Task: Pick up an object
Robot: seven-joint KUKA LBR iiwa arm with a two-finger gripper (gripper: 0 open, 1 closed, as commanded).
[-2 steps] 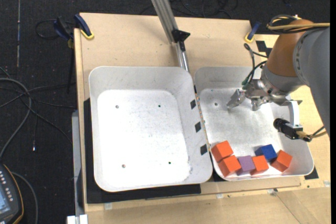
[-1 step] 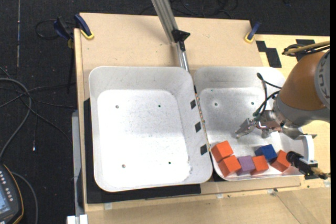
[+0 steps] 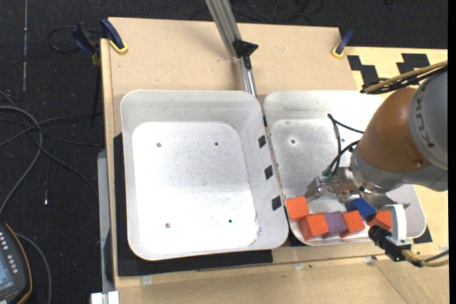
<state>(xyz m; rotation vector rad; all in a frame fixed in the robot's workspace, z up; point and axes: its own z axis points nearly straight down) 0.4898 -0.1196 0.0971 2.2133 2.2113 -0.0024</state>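
Several small blocks lie in the near part of the right bin (image 3: 299, 117): an orange block (image 3: 297, 208), another orange block (image 3: 311, 226), a purple block (image 3: 334, 223), an orange block (image 3: 353, 222), a blue block (image 3: 362, 208) and an orange block (image 3: 384, 218). My gripper (image 3: 326, 186) hangs low over this cluster, just above and right of the first orange block. The bulky orange and grey wrist covers most of it from above. Nothing is visible between the fingers.
The left bin (image 3: 189, 167) sits beside the right one, with a shared raised rim (image 3: 267, 153) between them. A metal pole (image 3: 221, 7) slants over the back of the bench. Black cables trail along the arm into the right bin.
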